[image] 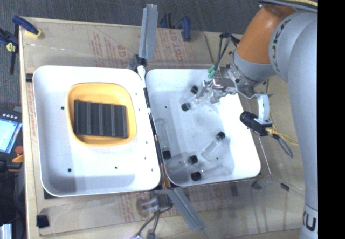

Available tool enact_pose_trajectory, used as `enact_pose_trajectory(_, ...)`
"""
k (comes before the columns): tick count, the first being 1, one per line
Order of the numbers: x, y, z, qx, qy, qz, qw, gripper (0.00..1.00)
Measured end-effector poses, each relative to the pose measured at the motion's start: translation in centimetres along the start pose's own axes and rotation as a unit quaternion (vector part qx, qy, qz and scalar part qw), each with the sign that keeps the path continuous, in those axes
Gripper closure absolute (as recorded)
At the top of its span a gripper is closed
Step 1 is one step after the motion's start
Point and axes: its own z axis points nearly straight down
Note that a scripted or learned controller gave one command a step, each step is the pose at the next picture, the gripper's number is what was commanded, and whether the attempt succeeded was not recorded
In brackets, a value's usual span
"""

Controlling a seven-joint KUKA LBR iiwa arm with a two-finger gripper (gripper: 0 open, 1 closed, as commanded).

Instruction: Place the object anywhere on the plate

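Pincer (207, 92) over right bin (245, 162), grip state can't tell; clear vial (192, 100) at its tip. More vials (211, 149) lie below. Yellow plate (101, 92) in left bin (48, 124).

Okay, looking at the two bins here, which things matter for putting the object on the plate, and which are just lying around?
For the job:
gripper, over the right bin
clear vial at the gripper
yellow plate in the left bin

Lying about:
other clear vials in the right bin
blue clamps on the bench edge
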Motion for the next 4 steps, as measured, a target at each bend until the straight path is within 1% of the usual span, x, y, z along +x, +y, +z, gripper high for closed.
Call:
enact_pose_trajectory(1,6.0,2.9,0.1,-0.002,0.0,-0.062,0.9981,1.0)
enact_pose_trajectory(2,11.2,4.5,-2.1,-0.002,-0.001,-0.118,0.993,1.0)
enact_pose_trajectory(3,14.1,2.6,1.1,0.0,-0.001,-0.26,0.9656,1.0)
enact_pose_trajectory(4,16.7,1.8,1.1,0.001,0.0,-0.3,0.9539,1.0)
